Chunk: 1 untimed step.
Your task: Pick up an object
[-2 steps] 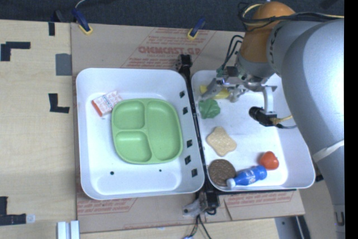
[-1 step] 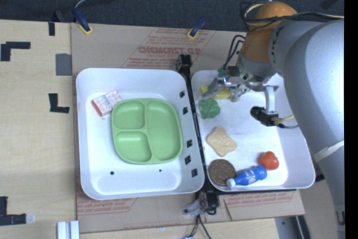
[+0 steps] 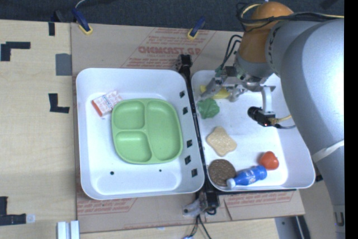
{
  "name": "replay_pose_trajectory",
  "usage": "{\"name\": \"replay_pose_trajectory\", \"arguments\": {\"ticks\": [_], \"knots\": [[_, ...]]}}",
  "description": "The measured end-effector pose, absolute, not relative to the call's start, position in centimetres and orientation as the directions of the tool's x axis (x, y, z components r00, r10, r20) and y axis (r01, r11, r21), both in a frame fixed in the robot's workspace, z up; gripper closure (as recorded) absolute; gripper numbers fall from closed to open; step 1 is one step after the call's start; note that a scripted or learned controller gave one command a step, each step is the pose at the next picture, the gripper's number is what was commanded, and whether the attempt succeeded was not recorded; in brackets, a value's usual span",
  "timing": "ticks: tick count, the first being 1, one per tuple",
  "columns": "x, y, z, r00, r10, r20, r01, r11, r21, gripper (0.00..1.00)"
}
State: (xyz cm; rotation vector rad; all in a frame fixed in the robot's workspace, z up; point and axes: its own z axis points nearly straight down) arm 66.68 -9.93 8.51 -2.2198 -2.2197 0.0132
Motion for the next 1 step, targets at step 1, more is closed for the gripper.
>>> {"name": "replay_pose_trajectory", "arguments": {"ticks": [1], "knots": [[66.74, -10.32, 8.51, -0.003, 1.000, 0.001, 1.000, 0.003, -0.007, 0.00]]}}
